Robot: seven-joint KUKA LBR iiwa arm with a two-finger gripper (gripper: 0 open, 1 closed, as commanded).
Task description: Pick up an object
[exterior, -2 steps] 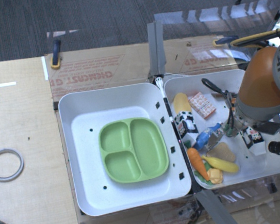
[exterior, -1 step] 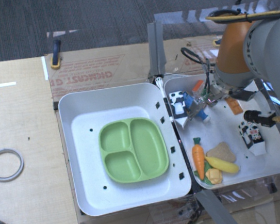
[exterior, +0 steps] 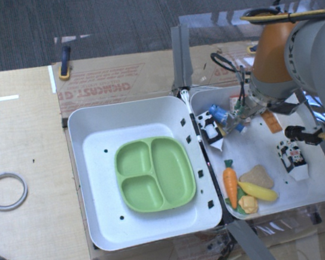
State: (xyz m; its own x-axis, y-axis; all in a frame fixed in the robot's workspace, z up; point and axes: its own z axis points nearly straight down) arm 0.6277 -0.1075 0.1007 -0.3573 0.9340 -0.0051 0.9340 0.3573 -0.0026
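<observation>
Robot lab: bench [exterior: 18, 136] bearing white bins [exterior: 92, 185], tape roll [exterior: 5, 191], grey carpet.

You see two white bins side by side on the tabletop [exterior: 17, 130]: the left bin [exterior: 92, 185] contains a green three-compartment plate [exterior: 156, 174], lying flat at its centre. The right bin [exterior: 321, 181] contains a carrot [exterior: 230, 181], a banana [exterior: 258, 191] lying just beside a tan slice [exterior: 256, 176], and two black-and-white cartons, one [exterior: 210, 126] at the bin's left wall and one [exterior: 292, 156] near its right side. The arm [exterior: 296, 52] reaches in from the right, placing the tool [exterior: 240, 115] low over the bin's far end beside a blue object [exterior: 219, 113].
</observation>
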